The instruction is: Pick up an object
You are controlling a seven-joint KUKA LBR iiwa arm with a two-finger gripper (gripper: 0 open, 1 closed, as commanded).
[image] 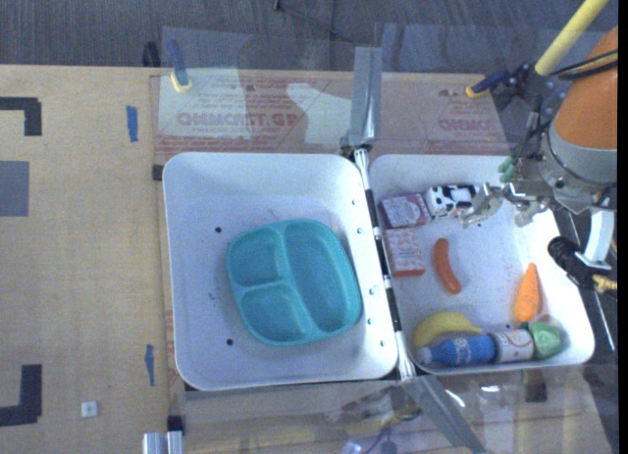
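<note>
Two white bins face you: the left bin (191,246) holds a teal divided plate (292,281). Your gripper (498,199) hangs over the right bin (491,276), near a black-and-white cow toy (449,198); whether it grips anything, you cannot tell.

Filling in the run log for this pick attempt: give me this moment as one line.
phase: approach | gripper: over right bin, near cow toy | holding: nothing seen | left bin: teal divided plate

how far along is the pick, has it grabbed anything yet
Early stage. Done: the arm has reached over the right bin, with the gripper near the black-and-white toy. In hand: nothing visibly held. Left: grasping and lifting; the sausage, carrot, banana and bottle lie untouched.
</note>
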